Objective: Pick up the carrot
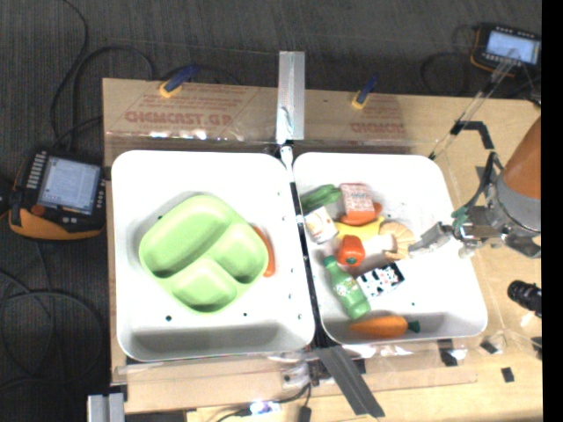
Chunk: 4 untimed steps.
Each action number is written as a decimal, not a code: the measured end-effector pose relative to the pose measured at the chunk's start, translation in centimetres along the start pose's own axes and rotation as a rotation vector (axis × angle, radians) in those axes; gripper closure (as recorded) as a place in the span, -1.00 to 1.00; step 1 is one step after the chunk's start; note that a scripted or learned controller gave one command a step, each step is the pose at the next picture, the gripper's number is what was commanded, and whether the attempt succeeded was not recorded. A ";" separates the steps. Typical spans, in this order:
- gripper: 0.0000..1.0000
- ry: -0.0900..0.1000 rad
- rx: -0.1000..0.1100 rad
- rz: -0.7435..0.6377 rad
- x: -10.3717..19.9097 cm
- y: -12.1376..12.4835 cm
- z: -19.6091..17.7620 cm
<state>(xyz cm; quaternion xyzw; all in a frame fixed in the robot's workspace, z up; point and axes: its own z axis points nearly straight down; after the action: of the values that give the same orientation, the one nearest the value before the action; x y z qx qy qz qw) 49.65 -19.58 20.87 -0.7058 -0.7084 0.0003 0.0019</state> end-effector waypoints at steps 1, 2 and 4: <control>-1.00 -0.003 -0.002 0.050 0.1 4.9 -3.5; -1.00 -0.005 -0.012 0.240 3.2 5.0 12.0; 1.00 -0.002 0.000 -0.096 12.8 7.0 1.3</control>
<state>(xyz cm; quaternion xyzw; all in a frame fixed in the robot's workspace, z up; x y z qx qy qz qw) 56.57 -6.77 19.63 -0.6711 -0.7414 0.0008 0.0010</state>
